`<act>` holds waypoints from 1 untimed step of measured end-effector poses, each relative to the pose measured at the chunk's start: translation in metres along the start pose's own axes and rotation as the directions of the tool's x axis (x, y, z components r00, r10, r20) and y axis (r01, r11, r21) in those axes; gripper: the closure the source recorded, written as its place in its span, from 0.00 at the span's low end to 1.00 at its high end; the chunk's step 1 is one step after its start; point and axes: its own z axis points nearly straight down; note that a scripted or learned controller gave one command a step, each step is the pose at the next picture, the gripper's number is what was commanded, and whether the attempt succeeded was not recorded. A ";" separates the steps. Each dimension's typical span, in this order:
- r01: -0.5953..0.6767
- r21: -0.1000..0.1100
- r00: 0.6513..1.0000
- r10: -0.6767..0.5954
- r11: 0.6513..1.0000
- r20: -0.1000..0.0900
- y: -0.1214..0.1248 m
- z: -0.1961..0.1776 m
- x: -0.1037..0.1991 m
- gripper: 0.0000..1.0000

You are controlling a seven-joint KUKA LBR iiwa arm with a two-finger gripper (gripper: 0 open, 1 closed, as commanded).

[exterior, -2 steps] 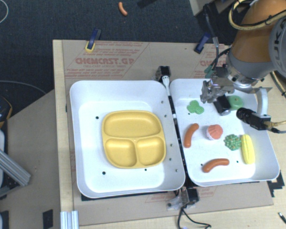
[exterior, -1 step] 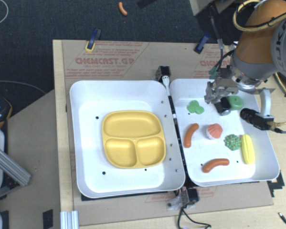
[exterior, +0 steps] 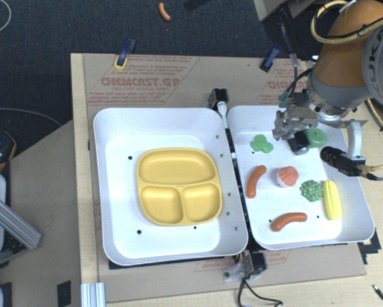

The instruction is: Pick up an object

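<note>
My gripper (exterior: 292, 135) hangs low over the far part of the right bin (exterior: 354, 226). A light green round piece (exterior: 317, 137) lies right beside it on its right, partly hidden by it. A dark green leafy piece (exterior: 262, 144) lies to its left. Nearer the front are an orange sausage (exterior: 256, 180), a pink and white round piece (exterior: 287, 176), a broccoli floret (exterior: 311, 190), a yellow corn cob (exterior: 331, 199) and a second sausage (exterior: 288, 220). I see nothing held by the gripper.
The left bin (exterior: 114, 139) holds a yellow divided plate (exterior: 178, 185). A black fitting on a cable (exterior: 340, 159) reaches over the right bin's right side. Clamps (exterior: 123, 54) sit on the cardboard's far edge. A stray orange piece (exterior: 164, 11) lies on the floor.
</note>
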 end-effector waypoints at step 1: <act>-0.001 0.000 1.000 0.001 1.000 -0.001 -0.006 -0.006 0.000 1.00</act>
